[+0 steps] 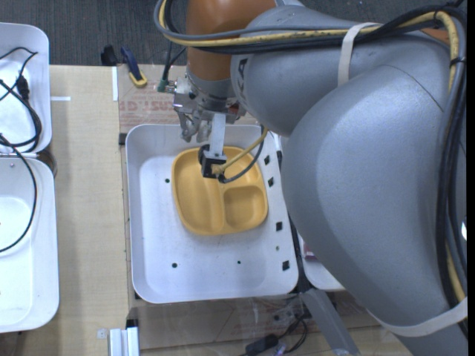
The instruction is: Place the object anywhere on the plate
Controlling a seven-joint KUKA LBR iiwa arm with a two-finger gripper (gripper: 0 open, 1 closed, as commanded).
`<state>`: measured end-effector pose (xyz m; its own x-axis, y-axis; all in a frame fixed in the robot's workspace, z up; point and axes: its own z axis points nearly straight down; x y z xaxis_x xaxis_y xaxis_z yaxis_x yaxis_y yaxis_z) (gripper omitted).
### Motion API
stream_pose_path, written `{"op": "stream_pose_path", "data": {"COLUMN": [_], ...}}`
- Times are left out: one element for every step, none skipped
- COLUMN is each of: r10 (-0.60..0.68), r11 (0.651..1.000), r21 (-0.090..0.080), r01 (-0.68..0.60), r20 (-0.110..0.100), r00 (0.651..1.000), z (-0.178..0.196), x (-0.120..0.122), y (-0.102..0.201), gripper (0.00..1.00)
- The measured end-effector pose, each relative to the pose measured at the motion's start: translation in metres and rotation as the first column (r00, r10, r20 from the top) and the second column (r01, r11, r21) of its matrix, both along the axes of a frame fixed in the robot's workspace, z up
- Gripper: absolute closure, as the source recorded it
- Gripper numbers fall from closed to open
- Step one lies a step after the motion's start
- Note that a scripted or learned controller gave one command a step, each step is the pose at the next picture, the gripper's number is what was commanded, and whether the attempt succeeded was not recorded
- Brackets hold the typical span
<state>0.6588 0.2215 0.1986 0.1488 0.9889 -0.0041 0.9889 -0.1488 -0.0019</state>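
1. A shallow white bin (152,228) in the middle of the frame holds a yellow plastic plate with two hollows (211,206).
2. The tool (194,132) is at the plate's upper edge; I cannot tell if it is wide or narrow.
3. The big grey arm (371,162) hides the bin's right side.

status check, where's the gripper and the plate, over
Gripper over the far rim of the yellow plate. Plate sits mid white bin. Cannot tell if anything is carried. Nothing else near the plate.
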Motion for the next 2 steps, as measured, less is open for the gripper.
{"op": "stream_pose_path", "data": {"r10": [-0.058,0.099], "r11": [0.998,0.995], "r21": [0.0,0.001], "r01": [0.058,-0.099], "r20": [-0.003,0.001], "r00": [0.998,0.995], "z": [-0.015,0.044], "x": [-0.108,0.001], "y": [-0.047,-0.04], "gripper": [1.0,1.0]}}
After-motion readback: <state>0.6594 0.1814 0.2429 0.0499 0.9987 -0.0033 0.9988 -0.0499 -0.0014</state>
